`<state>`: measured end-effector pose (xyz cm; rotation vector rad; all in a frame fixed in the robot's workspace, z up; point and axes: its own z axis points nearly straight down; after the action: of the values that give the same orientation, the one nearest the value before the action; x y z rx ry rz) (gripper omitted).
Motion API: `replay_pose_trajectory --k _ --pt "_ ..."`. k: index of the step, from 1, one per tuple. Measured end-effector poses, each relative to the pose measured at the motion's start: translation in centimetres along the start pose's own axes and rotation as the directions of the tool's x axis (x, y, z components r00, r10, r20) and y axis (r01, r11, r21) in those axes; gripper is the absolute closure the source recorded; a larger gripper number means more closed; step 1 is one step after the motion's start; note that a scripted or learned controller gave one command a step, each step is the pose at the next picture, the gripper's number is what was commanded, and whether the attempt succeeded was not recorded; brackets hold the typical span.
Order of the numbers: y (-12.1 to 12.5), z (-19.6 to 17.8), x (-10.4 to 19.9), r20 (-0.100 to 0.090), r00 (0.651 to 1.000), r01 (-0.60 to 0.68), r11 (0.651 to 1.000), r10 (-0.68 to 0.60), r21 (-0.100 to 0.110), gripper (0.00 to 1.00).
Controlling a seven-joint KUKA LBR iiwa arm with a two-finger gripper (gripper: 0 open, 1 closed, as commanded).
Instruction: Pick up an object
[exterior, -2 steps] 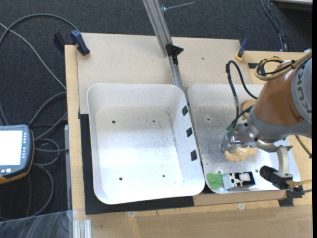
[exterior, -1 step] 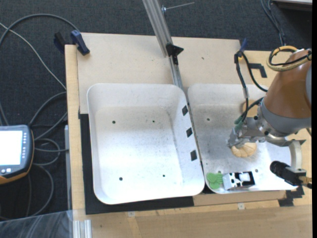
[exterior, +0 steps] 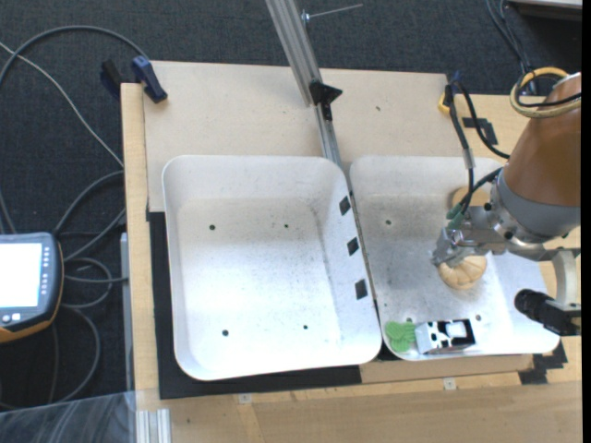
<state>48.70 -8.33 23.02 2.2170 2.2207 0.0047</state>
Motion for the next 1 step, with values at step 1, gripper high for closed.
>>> replay_pose_trajectory --k 1 --pt "1.58 0.76 5.79 -0.002 1.000 0.005 1.000 -0.005 0.003 1.00"
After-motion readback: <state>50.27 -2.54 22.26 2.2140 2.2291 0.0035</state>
